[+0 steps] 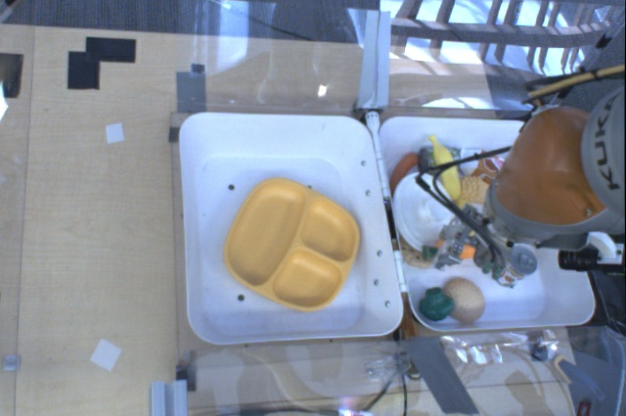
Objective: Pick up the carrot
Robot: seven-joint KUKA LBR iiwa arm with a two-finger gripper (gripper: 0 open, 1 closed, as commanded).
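Down in the right bin (562, 306), gripper (458, 250) low among the food, fingers' state impossible to tell. Small orange piece, probably the carrot (469, 253), touching its tip. Yellow tray (291, 243) in left bin (210, 306).

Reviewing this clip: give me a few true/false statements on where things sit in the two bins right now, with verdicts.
1. The yellow divided tray lies in the left bin. True.
2. The arm is over the left bin. False: its gripper is down in the right bin.
3. A banana lies near the right bin's far side. True.
4. The tray's compartments hold food. False: they look bare.
5. A green item sits beside a tan one. True.
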